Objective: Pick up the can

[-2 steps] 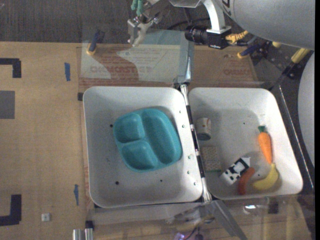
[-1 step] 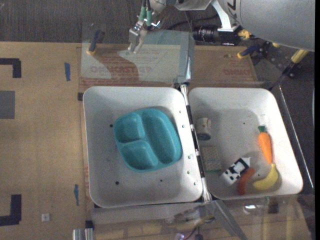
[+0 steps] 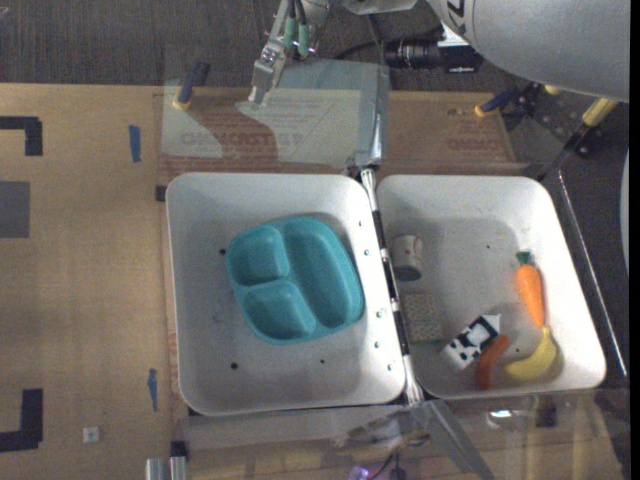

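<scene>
The can [image 3: 407, 257] is a small pale cylinder lying on its side in the right bin [image 3: 470, 193], close to that bin's left wall. My gripper [image 3: 263, 80] hangs high at the back of the bench, beyond the far rim of the left bin [image 3: 200, 298] and well to the left of the can. Nothing shows in its grasp.
A teal divided plate [image 3: 295, 279] lies in the middle of the left bin. The right bin also holds a carrot [image 3: 530, 288], a banana [image 3: 533, 360], a black-and-white carton [image 3: 472, 341], a red piece [image 3: 488, 363] and a brownish pad [image 3: 422, 314]. A clear sheet [image 3: 300, 118] lies behind the bins.
</scene>
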